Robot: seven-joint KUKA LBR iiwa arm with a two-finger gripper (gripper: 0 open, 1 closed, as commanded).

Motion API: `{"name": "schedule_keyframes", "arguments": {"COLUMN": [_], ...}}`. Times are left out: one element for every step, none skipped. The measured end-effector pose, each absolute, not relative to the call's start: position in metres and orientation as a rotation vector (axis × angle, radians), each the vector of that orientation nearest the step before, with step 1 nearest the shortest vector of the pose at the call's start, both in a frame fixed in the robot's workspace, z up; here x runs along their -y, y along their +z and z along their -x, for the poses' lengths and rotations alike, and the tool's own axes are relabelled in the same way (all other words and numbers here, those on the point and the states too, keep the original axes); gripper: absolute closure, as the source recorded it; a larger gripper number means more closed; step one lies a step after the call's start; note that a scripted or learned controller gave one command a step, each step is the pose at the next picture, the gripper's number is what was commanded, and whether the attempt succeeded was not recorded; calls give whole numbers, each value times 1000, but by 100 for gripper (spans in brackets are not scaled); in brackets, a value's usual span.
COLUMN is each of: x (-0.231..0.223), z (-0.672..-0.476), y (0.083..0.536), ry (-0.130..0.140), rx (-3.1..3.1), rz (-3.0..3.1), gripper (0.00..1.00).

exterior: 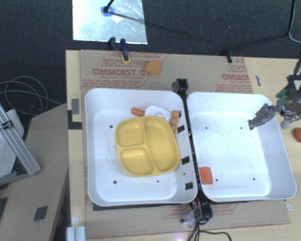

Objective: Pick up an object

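Two white bins are sitting side by side on the bench in the camera view. Filling much of the left bin point(98, 134), a yellow divided plate point(146, 146) is lying flat, with a small orange sausage-shaped piece point(138, 112), a white piece point(157, 112) and a little tan block point(175, 117) crowding its upper edge. An orange-red block point(205, 174) is resting in the near-left corner of the right bin point(271, 149). Reaching in from the right, the gripper point(258, 118) is hanging over that bin's upper right part, gripping nothing; how far apart its fingers are, I cannot tell.
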State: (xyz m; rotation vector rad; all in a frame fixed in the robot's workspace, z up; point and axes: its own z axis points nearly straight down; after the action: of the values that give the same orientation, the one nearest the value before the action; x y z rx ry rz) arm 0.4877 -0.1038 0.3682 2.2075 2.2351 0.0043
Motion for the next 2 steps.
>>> {"name": "schedule_keyframes", "arguments": {"x": [32,111], "z": [-522,-489], "y": [214,308], "ry": [-8,7], "rx": [-2241,-2207], "rz": [-2216,-2219], "gripper": [0,0]}}
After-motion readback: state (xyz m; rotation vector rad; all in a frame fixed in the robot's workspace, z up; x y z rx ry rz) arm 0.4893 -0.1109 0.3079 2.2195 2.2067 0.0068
